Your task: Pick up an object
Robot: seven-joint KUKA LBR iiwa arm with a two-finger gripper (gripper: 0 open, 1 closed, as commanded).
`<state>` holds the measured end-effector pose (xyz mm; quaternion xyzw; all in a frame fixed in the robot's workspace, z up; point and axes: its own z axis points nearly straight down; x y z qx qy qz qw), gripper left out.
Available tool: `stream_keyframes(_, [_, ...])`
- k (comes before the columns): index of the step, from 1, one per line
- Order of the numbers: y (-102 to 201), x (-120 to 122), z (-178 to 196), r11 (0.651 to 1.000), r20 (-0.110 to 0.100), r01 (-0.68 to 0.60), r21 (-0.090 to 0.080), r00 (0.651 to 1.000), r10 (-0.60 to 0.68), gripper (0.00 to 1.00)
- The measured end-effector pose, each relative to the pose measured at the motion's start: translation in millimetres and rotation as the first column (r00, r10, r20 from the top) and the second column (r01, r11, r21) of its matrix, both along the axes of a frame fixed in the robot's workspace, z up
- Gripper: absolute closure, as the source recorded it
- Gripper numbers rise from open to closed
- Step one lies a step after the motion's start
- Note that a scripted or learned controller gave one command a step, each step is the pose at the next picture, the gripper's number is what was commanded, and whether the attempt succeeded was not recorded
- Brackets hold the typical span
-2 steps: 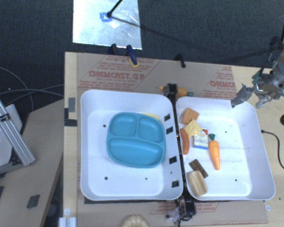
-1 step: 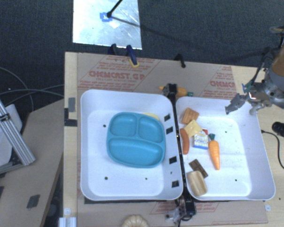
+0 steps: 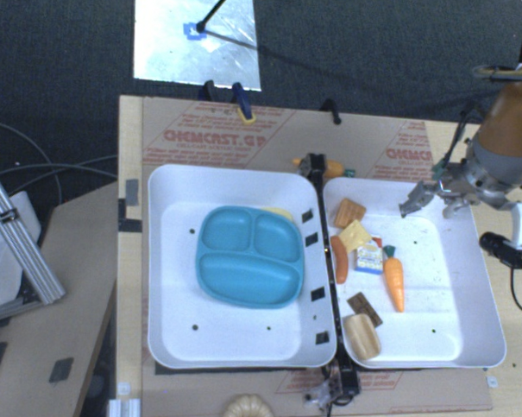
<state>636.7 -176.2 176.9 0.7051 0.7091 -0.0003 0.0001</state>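
**Carrot lies below and to the left of the gripper**

The carrot (image 3: 395,283) lies in the right bin (image 3: 464,299), near its middle. It is orange with a small green top. Its long side runs up and down in the view, with the green end at the top and the thin tip pointing to the bottom.

The gripper (image 3: 427,200) hangs over the top edge of the same bin, up and to the right of the carrot. Its two fingers are spread apart, and nothing is between them. There is bare white floor between the gripper and the carrot, so they are well apart.

To reach the carrot, I think the gripper has to move down the view and a little left, then drop. Closing across the thin side looks like the easy way.

More toys sit just left of the carrot: a small box (image 3: 369,256) and a yellow wedge (image 3: 356,235). They are close, so a grab could bump them.

The left bin (image 3: 173,243) holds a blue plate (image 3: 248,256).
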Motion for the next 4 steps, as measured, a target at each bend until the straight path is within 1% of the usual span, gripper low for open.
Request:
stream_keyframes(1, [0,-1,-42,1.000,0.000,0.003,0.000,1.000,-0.003,0.00])
stream_keyframes(2, [1,-1,-93,1.000,0.000,0.002,0.000,1.000,-0.002,0.00])
stream_keyframes(3, [0,1,-79,1.000,0.006,0.001,-0.001,1.000,-0.001,1.00])
stream_keyframes(4, [-6,2,-16,1.000,0.008,0.005,-0.001,1.000,-0.005,1.00])
